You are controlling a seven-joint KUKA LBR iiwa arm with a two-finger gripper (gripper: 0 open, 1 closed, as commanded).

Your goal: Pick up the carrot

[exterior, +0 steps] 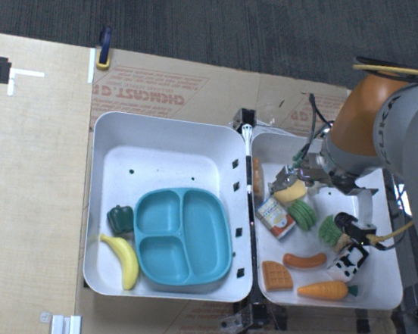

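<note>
Jaws' state unclear, gripper (293, 175) over right bin, carrot (322, 290) well apart.

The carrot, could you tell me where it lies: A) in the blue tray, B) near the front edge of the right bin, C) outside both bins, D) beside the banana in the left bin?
B: the carrot lies along the right bin's front edge, next to the waffle.

The arm (406, 120) hides part of the right bin (383, 296).

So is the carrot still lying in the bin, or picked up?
Still lying in the right bin: the carrot rests flat near its front edge, apart from the gripper.
</note>
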